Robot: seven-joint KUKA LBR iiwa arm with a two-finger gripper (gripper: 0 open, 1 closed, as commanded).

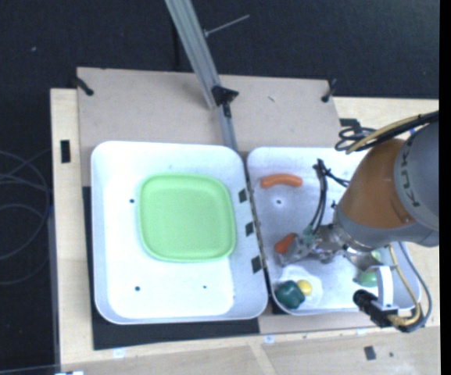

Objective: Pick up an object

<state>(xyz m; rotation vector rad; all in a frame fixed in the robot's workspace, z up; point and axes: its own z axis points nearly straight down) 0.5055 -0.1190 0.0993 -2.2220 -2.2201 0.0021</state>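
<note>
The right bin (288, 159) holds several small objects. An orange sausage-shaped piece (280, 181) lies near its far edge. A small red piece (284, 244) rests by the left wall. At the near edge, a dark green object (290, 293) and a yellow one (307, 288) sit together on a white round dish (286, 276). A green and white item (370, 276) shows under the arm at the right. My gripper (309, 247) hangs low in this bin, just right of the red piece and above the dish. The arm's grey body and orange band (374, 190) cover the bin's right side.
The left bin (116, 209) holds a light green square plate (187, 216). A grey slanted pole (198, 45) runs from the top of the view down to the divider between the bins. Black cables (323, 186) loop near the wrist.
</note>
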